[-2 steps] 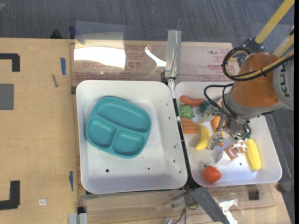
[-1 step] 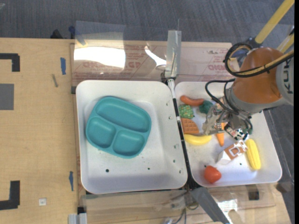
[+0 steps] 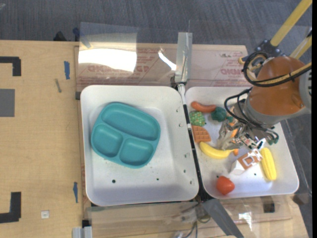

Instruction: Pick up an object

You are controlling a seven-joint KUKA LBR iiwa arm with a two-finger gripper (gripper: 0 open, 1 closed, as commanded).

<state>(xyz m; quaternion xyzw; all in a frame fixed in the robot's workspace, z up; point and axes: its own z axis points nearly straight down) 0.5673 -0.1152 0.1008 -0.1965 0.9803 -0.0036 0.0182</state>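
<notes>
The right bin [image 3: 290, 180] holds small toy foods, likely light, stiff, smooth plastic: a banana [image 3: 214, 151] near its middle, a corn cob [image 3: 268, 164] toward the right rim, a tomato [image 3: 225, 185] near the front edge, a carrot [image 3: 202, 106] and a waffle [image 3: 200, 134] along the left wall. The banana would pinch best across its narrow middle. The pincer [image 3: 241, 139] sits low among the clutter just beside the banana; whether it is released or clenched, I cannot tell.
</notes>
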